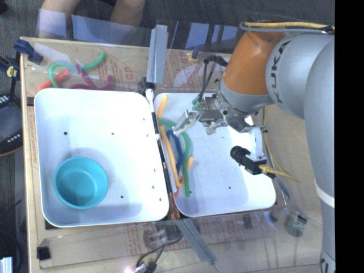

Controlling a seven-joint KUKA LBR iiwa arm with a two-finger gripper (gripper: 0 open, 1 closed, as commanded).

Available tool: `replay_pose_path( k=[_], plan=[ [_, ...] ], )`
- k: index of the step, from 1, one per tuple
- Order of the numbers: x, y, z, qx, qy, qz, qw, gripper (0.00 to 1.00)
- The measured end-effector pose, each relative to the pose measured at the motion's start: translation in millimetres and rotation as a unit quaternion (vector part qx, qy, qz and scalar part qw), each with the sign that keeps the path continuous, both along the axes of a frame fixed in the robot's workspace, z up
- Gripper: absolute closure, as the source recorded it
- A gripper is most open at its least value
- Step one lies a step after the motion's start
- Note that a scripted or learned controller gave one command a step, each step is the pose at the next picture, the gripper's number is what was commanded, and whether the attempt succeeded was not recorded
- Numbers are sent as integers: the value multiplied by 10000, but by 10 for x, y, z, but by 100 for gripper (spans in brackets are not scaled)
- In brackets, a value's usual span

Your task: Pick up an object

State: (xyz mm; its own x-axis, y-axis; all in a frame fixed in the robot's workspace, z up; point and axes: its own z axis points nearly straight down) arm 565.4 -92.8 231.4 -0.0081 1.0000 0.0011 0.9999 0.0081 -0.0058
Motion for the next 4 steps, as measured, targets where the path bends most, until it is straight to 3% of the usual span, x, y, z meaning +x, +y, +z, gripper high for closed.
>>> replay_pose_path(
  k=[1, 2, 3, 4],
  plan=[
    [113, -313, -1248, -27, -61, -234, 9997, 0],
    [110, -308, -1158, -31, -46, -205, 9998, 100],
    [109, -324, -1152, -45, -50, -214, 9997, 0],
    [215, -535, -1401, -9, -27, -61, 10000, 0]
  ],
)
